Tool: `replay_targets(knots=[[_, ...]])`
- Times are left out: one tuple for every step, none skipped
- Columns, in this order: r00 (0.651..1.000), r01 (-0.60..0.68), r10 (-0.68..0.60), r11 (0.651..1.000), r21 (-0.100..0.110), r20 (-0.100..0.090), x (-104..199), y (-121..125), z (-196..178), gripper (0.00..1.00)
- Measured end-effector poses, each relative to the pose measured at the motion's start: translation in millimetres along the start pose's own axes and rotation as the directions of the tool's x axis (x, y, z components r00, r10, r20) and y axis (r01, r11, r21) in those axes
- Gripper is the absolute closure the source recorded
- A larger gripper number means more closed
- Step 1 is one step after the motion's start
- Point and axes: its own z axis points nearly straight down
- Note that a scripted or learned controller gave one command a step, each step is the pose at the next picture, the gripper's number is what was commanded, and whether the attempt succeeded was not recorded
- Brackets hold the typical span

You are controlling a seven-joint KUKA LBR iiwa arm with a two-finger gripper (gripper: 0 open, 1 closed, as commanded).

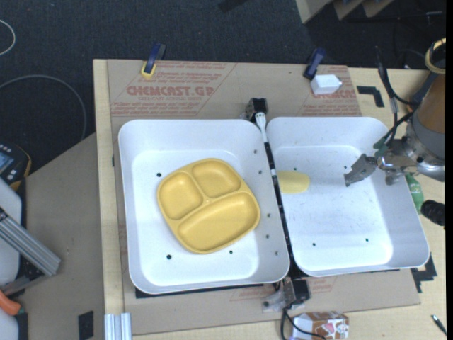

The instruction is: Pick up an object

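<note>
A small pale yellow object [294,182] lies in the right bin [340,257], close to its left wall. My gripper [373,175] hangs over the right side of that bin, to the right of the yellow object and apart from it. Its fingers are spread open, with nothing between them. A yellow divided plate [207,205] lies flat in the middle of the left bin [141,154].
Both bins sit on a cardboard sheet [212,83] with clamps at its back edge. A small white block [325,84] lies behind the right bin. A green item [414,190] shows at the right bin's right rim, under the arm.
</note>
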Motion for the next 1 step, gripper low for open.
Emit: replay_targets(knots=[[1.000,0.005,-0.005,1.000,0.001,-0.003,55.9,-50.5,-46.9,0.00]])
